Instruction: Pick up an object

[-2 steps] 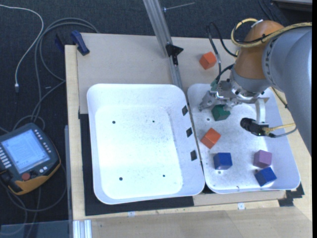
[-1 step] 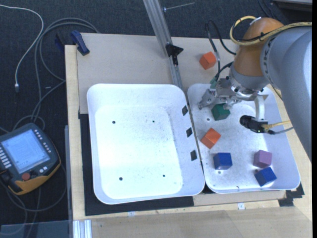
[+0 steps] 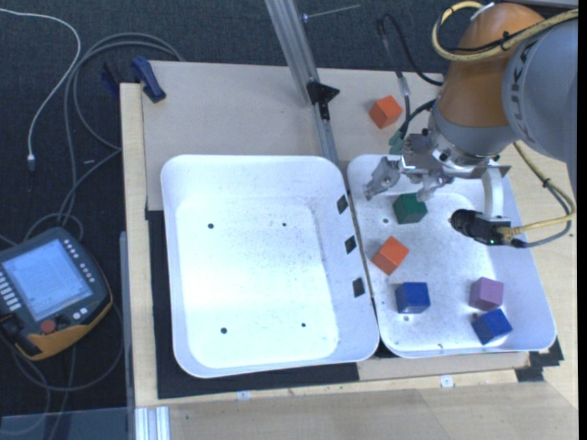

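My gripper hangs over the upper part of the right bin, fingers spread open, one finger to the left and the other to the right. A green cube lies just below the fingertips, not between them. Further down in the same bin lie an orange cube, a blue cube, a purple cube and a second blue cube.
The left bin sits beside the right one. Another orange cube rests on the bench beyond the bins. A metal post slants up at the back. A pendant lies off the bench at left.
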`<state>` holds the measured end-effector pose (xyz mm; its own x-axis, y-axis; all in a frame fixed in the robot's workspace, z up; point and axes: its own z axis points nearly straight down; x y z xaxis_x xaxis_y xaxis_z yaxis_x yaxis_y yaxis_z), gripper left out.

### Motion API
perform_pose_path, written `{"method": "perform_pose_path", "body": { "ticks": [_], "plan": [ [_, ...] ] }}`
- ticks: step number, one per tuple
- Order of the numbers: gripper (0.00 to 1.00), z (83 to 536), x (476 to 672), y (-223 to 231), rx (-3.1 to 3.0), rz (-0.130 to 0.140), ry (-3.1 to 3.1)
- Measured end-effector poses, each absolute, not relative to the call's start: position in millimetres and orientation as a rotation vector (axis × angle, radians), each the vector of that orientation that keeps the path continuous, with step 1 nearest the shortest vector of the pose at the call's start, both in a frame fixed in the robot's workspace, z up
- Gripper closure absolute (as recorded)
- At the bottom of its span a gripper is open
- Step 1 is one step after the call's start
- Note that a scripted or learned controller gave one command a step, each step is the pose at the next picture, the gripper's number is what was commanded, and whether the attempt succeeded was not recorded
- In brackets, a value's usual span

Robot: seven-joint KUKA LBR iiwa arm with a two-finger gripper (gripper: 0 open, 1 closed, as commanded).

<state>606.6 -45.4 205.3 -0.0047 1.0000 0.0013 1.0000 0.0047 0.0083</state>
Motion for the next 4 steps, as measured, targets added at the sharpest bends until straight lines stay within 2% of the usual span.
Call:
{"method": "perform_pose_path", "body": {
  "ticks": [1, 2, 3, 4],
  "plan": [
    [0.0, 253.0, 617.9, -104.3, 2.221, 0.005, 2.21],
    [0.0, 97.8, 646.1, -118.2, 2.227, -0.008, 2.227],
    [1.0, 114.4, 648.5, -117.8, 2.219, -0.001, 2.224],
    [1.0, 205.2, 627.5, -44.2, 2.21, 0.012, 2.227]
  ]
}}
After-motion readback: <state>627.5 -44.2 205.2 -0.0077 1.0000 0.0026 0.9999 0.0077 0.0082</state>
